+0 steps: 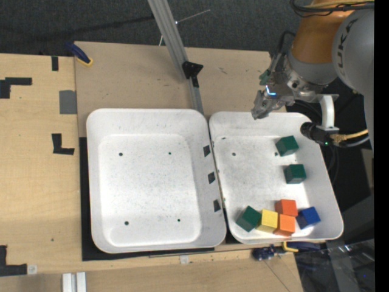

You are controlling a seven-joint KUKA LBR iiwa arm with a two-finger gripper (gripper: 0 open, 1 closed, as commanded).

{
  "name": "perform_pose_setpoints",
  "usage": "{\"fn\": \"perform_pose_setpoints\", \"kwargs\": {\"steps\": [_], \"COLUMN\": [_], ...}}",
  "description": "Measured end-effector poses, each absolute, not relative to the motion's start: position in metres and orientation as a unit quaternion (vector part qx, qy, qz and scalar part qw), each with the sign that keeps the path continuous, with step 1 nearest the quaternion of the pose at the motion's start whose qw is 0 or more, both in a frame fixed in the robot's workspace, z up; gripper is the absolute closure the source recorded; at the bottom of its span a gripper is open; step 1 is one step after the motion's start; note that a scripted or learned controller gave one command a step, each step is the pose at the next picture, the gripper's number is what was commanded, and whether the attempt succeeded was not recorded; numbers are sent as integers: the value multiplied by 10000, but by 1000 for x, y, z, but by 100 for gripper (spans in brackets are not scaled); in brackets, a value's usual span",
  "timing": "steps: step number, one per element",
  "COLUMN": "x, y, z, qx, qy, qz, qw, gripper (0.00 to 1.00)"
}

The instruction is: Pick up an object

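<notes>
Grey arm (355,35) bears partial "KU" lettering; pincer (262,110) opening cannot be told.

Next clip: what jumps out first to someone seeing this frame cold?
The grey arm with its orange band comes in at upper right, its gripper hanging over the far rim of the right bin. Bright blocks crowd that bin's near corner: a yellow block, two orange blocks, a blue block and a green block. Two more green blocks sit apart, higher up.
</notes>
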State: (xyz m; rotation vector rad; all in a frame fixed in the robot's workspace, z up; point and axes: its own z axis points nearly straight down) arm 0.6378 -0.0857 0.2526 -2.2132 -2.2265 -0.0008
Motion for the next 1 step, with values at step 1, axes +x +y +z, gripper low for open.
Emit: {"fn": "perform_pose_setpoints", "kwargs": {"steps": [1], "x": [631], "y": [-23], "z": [250], "qx": [-7043], "qy": [-7099], "qz": [-1], "qw": [13], "gripper": [100]}}
